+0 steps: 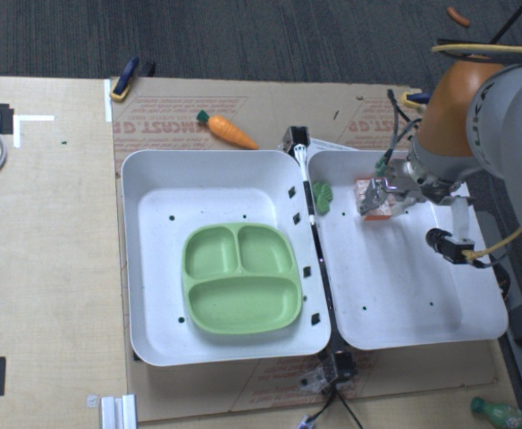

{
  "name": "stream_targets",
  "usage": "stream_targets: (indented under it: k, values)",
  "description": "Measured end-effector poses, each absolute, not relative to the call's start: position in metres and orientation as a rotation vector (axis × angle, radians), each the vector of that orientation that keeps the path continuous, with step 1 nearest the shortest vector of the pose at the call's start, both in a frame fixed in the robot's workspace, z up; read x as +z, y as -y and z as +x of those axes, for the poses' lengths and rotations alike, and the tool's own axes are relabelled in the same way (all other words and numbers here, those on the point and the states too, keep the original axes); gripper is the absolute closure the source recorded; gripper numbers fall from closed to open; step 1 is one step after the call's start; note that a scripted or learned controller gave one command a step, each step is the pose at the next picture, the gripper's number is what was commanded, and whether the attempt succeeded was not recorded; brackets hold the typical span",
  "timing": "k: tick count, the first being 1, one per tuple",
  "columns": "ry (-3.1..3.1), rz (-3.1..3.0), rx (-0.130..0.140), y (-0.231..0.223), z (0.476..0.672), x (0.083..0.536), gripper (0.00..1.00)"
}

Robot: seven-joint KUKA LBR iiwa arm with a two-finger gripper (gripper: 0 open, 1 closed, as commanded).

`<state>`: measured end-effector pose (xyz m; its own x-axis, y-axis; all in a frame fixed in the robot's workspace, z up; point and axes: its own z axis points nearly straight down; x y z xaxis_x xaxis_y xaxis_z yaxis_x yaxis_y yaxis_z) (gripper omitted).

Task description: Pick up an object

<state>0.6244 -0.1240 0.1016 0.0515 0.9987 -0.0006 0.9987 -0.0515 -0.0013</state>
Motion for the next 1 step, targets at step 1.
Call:
stream_targets:
  k: [1]
  values:
    - [2.014,-2.413,0.0,0.0754,0.5895,0.3257,1.0]
